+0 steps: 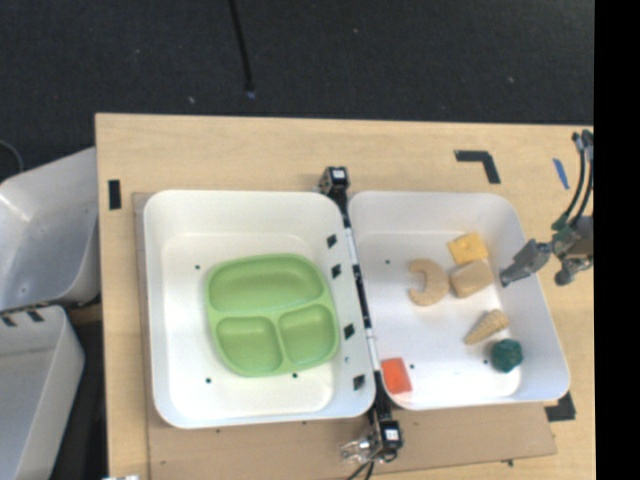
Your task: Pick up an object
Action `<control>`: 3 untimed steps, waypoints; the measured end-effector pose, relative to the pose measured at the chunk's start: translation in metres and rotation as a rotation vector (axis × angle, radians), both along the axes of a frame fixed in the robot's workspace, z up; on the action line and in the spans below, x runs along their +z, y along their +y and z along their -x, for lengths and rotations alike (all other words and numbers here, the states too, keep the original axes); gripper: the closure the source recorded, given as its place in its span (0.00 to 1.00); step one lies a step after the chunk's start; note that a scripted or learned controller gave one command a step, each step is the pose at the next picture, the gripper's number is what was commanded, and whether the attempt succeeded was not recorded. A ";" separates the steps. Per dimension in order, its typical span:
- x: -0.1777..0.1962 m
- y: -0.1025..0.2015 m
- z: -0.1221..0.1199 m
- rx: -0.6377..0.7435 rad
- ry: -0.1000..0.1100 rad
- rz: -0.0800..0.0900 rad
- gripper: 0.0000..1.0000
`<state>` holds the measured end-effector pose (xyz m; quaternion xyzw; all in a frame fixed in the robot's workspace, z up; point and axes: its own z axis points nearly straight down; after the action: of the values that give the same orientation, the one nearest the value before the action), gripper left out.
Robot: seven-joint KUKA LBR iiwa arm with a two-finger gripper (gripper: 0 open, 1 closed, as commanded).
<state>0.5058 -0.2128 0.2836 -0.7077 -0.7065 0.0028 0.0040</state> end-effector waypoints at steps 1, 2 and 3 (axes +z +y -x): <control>0.006 0.000 -0.002 0.003 -0.011 0.003 0.00; -0.057 0.004 -0.004 0.002 -0.005 0.002 0.00; -0.102 0.004 0.003 0.001 -0.006 0.002 0.00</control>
<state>0.5027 -0.2085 0.1820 -0.7073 -0.7069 0.0014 0.0010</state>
